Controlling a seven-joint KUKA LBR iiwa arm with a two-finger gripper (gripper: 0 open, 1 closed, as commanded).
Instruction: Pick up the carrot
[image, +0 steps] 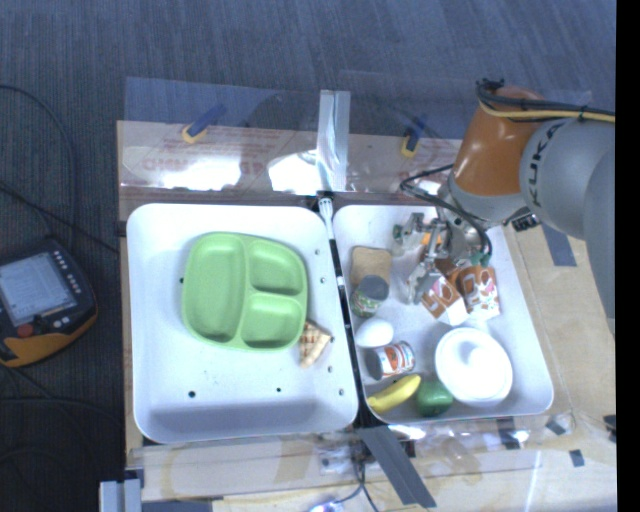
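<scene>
Left bin (150, 330): green divided plate (243, 290), pastry-like wedge (314, 344) at lower right. Right bin (535, 370): white bowl (473, 364), banana (394, 393), egg (375, 332), small can (396, 358), cartons (462, 290).

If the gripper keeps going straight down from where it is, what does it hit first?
Likely the orange-and-white carton lying directly under the gripper in the right bin, or the bin floor just beside it. Depth is unclear from this slanted view.
</scene>
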